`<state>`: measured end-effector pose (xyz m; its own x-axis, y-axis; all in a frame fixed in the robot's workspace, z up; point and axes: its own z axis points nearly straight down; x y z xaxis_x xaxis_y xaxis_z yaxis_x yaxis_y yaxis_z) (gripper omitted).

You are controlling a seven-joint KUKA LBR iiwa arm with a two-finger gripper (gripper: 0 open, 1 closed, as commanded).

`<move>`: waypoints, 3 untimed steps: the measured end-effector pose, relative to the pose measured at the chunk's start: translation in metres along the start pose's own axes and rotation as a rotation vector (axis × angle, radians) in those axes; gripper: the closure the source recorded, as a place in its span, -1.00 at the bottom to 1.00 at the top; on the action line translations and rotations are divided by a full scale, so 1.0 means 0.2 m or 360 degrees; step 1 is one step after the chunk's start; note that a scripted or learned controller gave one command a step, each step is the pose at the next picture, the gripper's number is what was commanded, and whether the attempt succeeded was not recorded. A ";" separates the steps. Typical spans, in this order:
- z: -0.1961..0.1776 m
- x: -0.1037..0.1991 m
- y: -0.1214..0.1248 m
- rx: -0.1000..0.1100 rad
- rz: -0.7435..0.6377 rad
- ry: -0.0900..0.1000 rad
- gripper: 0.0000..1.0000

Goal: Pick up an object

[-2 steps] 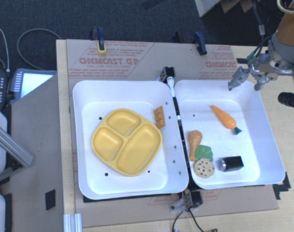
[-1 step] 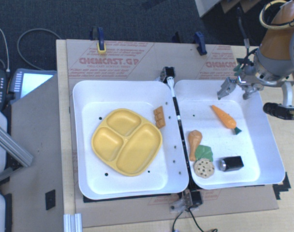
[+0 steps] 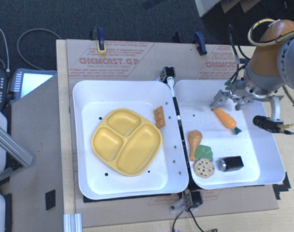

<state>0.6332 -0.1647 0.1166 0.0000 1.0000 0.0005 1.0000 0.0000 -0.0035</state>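
In the right bin [image 3: 268, 173] an orange carrot [image 3: 225, 118] with a green tip lies at the back, pointing down and to the right. My gripper [image 3: 229, 102] hangs just behind the carrot's thick end, open, with nothing between its fingers. The grey arm with its orange band [image 3: 277, 33] comes in from the upper right. Nearer the front of this bin lie a drumstick [image 3: 194, 141], a green leafy piece [image 3: 203, 152], a cookie [image 3: 203, 168] and a dark cylinder [image 3: 231, 163].
The left bin [image 3: 84, 129] holds a yellow divided plate [image 3: 126, 141] and a small brown waffle piece [image 3: 159, 116] by its right wall. A black ridge [image 3: 177, 124] divides the two bins. Blue clamps [image 3: 99, 35] sit on the board's far edge.
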 end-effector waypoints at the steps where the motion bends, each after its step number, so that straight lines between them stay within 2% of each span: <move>1: 0.17 0.00 0.00 0.0000 -0.0001 0.0000 -1.00; 2: 0.11 0.00 0.00 -0.0005 0.0000 -0.0001 1.00; 3: -0.21 0.00 0.01 -0.0013 -0.0001 -0.0004 1.00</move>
<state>0.6356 -0.1644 0.1586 -0.0008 1.0000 -0.0018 1.0000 0.0008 0.0047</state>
